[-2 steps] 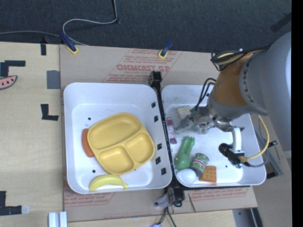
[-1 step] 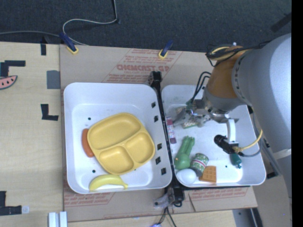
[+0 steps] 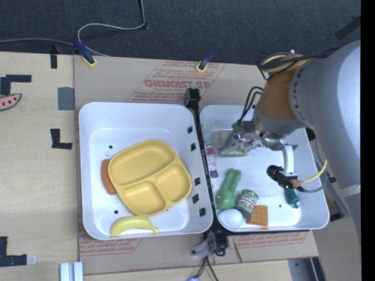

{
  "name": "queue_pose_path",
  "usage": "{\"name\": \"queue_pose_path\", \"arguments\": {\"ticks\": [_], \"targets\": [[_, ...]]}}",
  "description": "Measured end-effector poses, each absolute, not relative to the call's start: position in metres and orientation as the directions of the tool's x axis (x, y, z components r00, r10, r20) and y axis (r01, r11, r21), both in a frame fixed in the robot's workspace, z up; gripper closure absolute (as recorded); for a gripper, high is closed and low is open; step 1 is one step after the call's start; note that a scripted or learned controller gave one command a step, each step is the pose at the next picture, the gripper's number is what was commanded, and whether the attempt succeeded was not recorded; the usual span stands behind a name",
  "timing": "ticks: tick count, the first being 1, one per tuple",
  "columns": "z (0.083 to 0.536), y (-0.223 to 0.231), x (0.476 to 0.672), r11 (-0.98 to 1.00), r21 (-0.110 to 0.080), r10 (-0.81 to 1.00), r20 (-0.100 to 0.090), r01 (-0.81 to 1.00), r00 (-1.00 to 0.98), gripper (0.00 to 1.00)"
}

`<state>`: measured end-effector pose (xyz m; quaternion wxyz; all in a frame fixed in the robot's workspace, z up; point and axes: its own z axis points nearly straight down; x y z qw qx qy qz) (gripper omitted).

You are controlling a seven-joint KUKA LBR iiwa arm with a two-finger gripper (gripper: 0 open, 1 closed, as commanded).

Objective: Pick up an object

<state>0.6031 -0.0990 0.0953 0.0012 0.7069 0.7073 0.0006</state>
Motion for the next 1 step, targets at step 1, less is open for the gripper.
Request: {"name": "queue_pose_path", "arguments": {"ticks": [1], "targets": [[0.1839, -0.0621, 0.5179, 0.002, -0.002, 1.000, 0.001, 1.000, -0.002, 1.00]]}}
